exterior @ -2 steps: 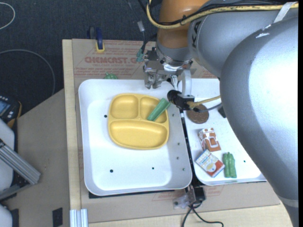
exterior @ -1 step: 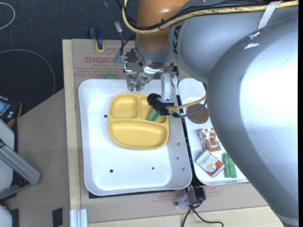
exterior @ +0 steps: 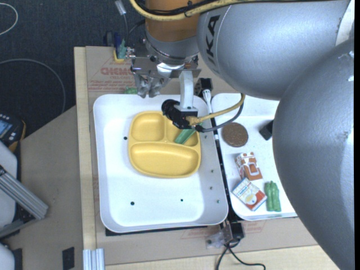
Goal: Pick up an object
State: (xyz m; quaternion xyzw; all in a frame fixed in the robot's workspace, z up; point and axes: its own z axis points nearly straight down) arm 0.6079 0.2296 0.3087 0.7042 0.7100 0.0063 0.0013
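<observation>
A yellow divided plate [exterior: 163, 151] lies in the left bin [exterior: 157, 207], toward its back. A green stick-shaped object [exterior: 184, 135] rests tilted in the plate's back right compartment, partly under a black cable fitting. My gripper [exterior: 149, 87] hangs from the orange-banded wrist over the back rim of the left bin, behind and left of the plate. It is apart from the plate and the green object. Nothing shows in its grasp.
The right bin [exterior: 256, 212] holds a brown round disc [exterior: 234, 134], a red and white packet [exterior: 248, 166], a small red and white box [exterior: 248, 194], a green piece [exterior: 273, 197] and a black object [exterior: 266, 129]. The grey arm covers the upper right.
</observation>
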